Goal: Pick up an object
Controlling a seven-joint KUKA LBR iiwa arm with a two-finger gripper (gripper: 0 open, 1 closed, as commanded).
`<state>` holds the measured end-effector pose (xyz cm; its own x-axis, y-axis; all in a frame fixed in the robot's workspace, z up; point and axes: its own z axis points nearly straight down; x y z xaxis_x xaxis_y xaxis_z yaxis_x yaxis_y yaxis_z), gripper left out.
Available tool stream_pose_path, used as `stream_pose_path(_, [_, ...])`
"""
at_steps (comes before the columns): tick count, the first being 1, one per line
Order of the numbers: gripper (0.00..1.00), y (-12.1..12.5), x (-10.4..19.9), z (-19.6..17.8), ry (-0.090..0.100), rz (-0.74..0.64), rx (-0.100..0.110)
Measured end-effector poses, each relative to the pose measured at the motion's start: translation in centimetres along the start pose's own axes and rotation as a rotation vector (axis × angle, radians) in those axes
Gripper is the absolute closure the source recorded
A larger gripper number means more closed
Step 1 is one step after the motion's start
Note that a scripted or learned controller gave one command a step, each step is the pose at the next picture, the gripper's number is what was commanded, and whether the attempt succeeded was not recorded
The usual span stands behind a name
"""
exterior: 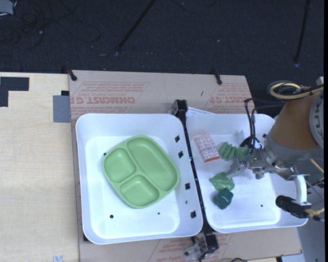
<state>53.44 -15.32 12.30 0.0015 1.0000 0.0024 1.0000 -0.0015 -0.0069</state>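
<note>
In the right bin [251,214] lie a small red-and-white box [206,147], a pale green piece [228,150], a second green piece [221,180] and a dark teal object [223,199]. My gripper [245,158] reaches in from the right and sits low at the bin's right side. It is right beside the pale green piece, and its tip looks to be touching that piece. Behind the gripper rise the grey wrist and the orange band [294,125] of the arm, which hide the bin's far right part.
The left bin [93,212] holds a light green divided plate [140,171]. A black divider [190,173] runs between the two bins. Cardboard [126,94] lies under both bins, and cables hang near the arm at the right.
</note>
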Motion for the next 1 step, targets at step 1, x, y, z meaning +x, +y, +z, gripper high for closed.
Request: stream_pose_path(1, [1.0, 0.02, -0.11, -1.27, -0.001, 0.004, -0.001])
